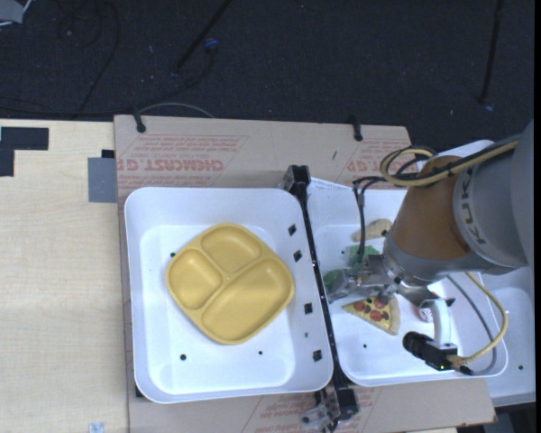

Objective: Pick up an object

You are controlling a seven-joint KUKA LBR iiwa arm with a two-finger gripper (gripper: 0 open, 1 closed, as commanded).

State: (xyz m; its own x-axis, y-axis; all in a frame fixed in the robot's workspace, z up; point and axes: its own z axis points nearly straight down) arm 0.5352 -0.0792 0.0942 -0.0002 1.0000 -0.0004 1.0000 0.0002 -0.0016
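Plastic pizza slice is being crowded near the right bin's left wall by the gripper, finger state untellable, so a grasp is being risked among neighbouring toys.

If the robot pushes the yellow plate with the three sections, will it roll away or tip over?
Probably neither. The yellow plate lies flat and wide in the left bin, so it would likely slide, not roll. It looks like thin plastic, so probably light and stiff. Its low rim may be hard for the tool, now in the right bin near the pizza slice, to pinch.
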